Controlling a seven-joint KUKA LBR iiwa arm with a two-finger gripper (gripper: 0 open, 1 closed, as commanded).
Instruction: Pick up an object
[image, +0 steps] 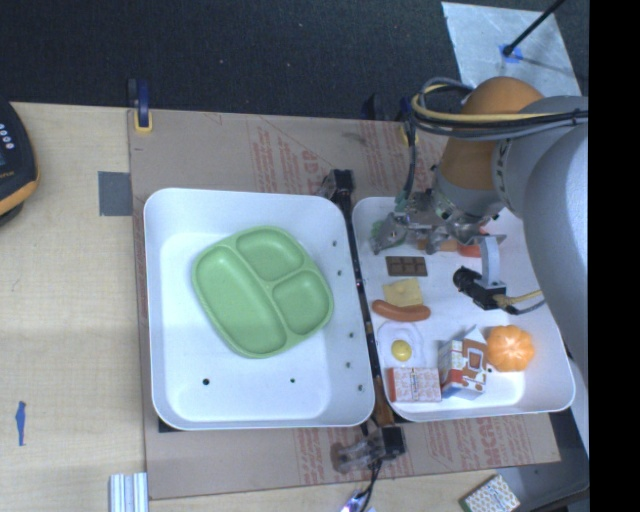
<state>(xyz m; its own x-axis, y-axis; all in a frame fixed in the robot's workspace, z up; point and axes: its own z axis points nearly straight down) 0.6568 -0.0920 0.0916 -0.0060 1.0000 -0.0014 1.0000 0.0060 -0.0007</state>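
At far left we see a light wooden bench (60, 300) with a dark device (15, 150) at its edge. A brown cardboard sheet (250, 150) underlies both bins. The left bin (180, 400) holds a green divided plate (262, 290). The right bin (545, 385) holds a chocolate bar (406, 266), cheese wedge (404, 292), sausage (401, 311), fried egg (401, 350), two small cartons (440, 378) and an orange (509, 347). The gripper (420, 232) sits low at this bin's far end; we cannot tell its opening or whether it holds anything. Dark floor (250, 40) lies beyond.

Robotics lab: bench-mounted arm (520, 150), white bins (160, 300).
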